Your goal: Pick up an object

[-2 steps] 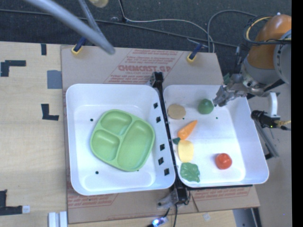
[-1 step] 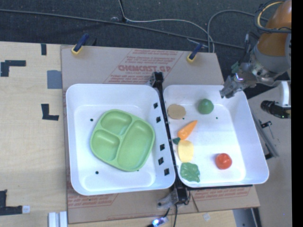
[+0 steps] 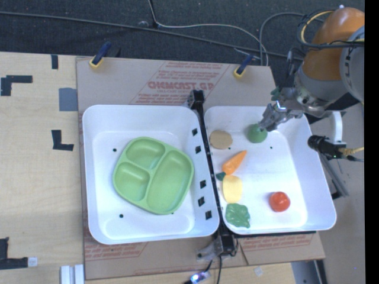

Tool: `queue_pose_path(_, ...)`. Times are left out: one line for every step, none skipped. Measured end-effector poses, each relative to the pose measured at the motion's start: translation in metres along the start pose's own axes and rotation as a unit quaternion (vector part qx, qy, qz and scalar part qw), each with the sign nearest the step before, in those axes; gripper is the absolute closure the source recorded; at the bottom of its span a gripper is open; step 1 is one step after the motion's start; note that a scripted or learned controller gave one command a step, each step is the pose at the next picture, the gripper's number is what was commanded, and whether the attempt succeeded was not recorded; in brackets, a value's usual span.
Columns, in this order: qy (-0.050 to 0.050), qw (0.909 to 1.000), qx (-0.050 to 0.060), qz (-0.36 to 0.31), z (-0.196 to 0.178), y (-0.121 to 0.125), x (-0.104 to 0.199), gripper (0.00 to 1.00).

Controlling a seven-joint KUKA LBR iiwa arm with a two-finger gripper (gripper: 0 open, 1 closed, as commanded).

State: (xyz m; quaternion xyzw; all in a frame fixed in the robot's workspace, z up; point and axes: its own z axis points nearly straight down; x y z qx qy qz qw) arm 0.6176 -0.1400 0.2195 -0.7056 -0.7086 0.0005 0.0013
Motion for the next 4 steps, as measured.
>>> queue_pose_path(0.000,1.0000,0.001,0.000,0.009,-0.017,0.045,1.00)
queue_pose_path(0.000,1.0000,0.001,-0.001,0.016,-0.037,0.100,1.00)
queue_pose_path(0.000,1.0000,0.001,0.000,0.021,-0.061,0.147,1.00)
queue_pose_path(0.000,1.0000,0.001,-0.001,0.020,-0.087,0.191,1.00)
